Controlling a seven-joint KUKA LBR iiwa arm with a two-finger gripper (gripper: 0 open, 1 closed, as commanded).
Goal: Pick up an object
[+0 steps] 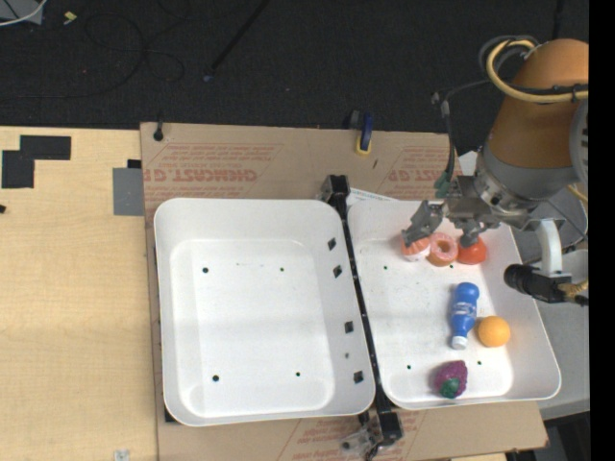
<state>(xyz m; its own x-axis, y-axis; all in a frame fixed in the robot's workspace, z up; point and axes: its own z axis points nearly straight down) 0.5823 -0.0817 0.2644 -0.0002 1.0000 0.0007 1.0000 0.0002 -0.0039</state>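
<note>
Dark metal fingers [424, 221] of the gripper [450, 227] stand spread, one on either side of a pink ring-shaped toy [443, 250] near the far edge of the right bin [538, 377]. Nothing is pinched between them yet; the ring looks to rest on the bin floor just below the tips, though the slant makes it hard to tell whether the fingers touch it. A small pink-and-white piece [415, 248] lies touching the ring on the side toward the divider, right under one finger, and a red-orange piece [472, 251] sits just beside the ring on its other side, under the other finger.

Above the gripper rises the grey wrist with its orange band [550, 75], reaching in over the bin's far right corner. Farther toward the near edge lie a blue bottle [463, 314], an orange ball [493, 331] just beside it, and a purple and green lump [450, 378] near the near edge. The left bin [173, 305] lies alongside.

By my judgement the step in hand is the descent onto the cluster before the grasp. Next the fingers must drop fully around one piece and close squarely; the crowding could make them catch two things or push them apart.
</note>
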